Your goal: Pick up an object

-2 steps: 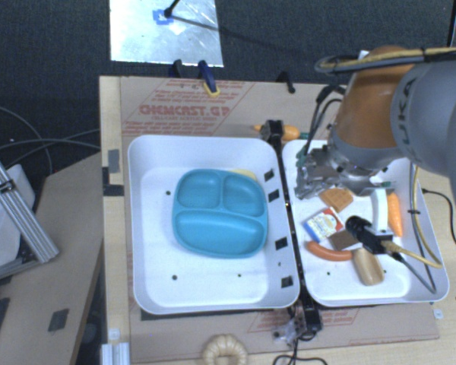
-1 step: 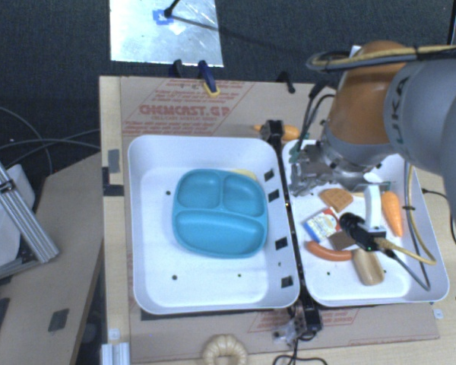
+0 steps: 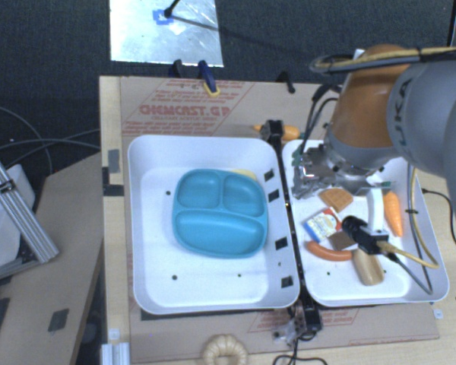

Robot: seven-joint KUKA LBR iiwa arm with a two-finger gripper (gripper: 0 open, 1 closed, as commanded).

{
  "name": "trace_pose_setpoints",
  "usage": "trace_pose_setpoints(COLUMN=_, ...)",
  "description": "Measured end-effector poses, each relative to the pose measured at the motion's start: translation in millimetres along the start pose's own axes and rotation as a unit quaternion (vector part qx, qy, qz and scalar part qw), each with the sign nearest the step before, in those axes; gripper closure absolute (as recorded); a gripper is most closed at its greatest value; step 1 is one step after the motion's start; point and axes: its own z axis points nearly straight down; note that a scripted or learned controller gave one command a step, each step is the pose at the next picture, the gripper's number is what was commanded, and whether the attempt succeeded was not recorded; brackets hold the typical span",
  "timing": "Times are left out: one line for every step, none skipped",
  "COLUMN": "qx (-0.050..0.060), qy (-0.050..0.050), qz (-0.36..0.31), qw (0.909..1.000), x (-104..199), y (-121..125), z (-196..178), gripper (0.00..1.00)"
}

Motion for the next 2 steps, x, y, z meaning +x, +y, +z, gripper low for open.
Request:
trace_pose_setpoints(qx=0.0, qy=0.0, qz=-0.002, qw=1.0, x=7, y=-4, z=4, gripper=1.0)
trace_pose_setpoints(qx=-0.001, qy=0.001, qz=-0.003, qw=1.0, x=11, y=-2, z=-16, gripper=1.0)
